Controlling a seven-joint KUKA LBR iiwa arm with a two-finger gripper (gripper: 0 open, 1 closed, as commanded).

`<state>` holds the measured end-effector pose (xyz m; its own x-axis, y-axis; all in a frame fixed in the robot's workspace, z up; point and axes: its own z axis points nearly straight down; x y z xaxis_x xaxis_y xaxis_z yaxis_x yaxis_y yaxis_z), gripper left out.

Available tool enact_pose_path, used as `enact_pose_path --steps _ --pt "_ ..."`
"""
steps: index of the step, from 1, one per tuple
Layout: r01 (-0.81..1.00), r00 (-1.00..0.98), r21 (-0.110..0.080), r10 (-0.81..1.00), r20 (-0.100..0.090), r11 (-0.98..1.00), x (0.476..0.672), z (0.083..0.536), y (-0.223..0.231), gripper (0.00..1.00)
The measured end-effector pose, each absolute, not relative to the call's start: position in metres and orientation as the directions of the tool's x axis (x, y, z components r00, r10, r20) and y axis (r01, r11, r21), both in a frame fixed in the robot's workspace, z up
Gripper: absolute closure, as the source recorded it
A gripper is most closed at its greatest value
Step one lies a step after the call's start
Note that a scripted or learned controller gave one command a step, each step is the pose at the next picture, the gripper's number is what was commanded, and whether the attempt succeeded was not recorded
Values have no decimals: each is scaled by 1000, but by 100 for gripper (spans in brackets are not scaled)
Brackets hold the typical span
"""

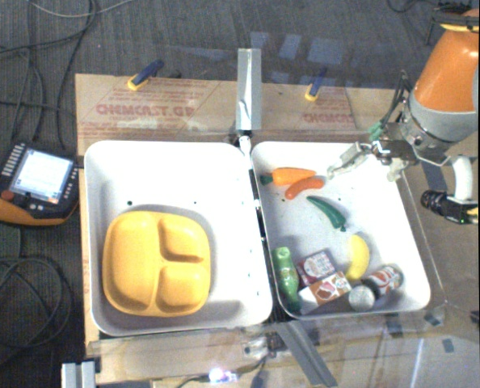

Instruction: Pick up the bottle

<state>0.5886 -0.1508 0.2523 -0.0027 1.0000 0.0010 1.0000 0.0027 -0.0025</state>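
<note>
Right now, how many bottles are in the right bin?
1: the green bottle lies along the left wall of the right bin, near its front corner, beside the cartons. Others may be hidden under the clutter.

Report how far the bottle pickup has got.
Done: nothing yet. The green bottle lies in the right bin, against its left wall, beside the small cartons.
In hand: the gripper hangs over the bin's far side, near the carrot, with nothing between its fingers.
Left: travel across to the bottle, descend, grasp, lift.
</note>
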Motion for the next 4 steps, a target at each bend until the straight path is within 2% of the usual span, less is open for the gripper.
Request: enact_pose_path --steps 1,2,3,4 --pt "970 241 -6 970 1 -241 615 122 -179 0" --pt "958 286 -3 958 1 -286 592 93 -188 0" --pt "950 313 10 950 -2 -313 588 89 -169 0" --pt "950 313 9 950 -2 -313 588 98 -170 100"
